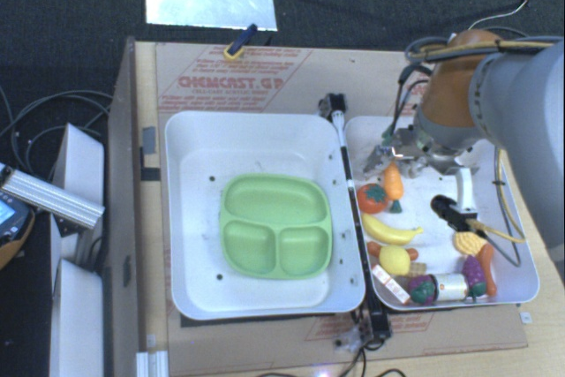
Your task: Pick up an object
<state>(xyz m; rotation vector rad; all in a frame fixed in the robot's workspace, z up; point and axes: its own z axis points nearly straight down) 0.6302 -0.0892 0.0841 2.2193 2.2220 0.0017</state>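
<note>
Cardboard-topped counter [265, 75] carries both bins; just below the tool [399, 152], the carrot [393, 183] stands roughly upright. Tool's spread I cannot tell.

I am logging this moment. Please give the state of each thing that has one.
Green tray: lies flat in the left bin, compartments bare.
Carrot: lies in the right bin, just below the hand.
Banana: lies on its side.
Tomato: rests beside the carrot.
</note>
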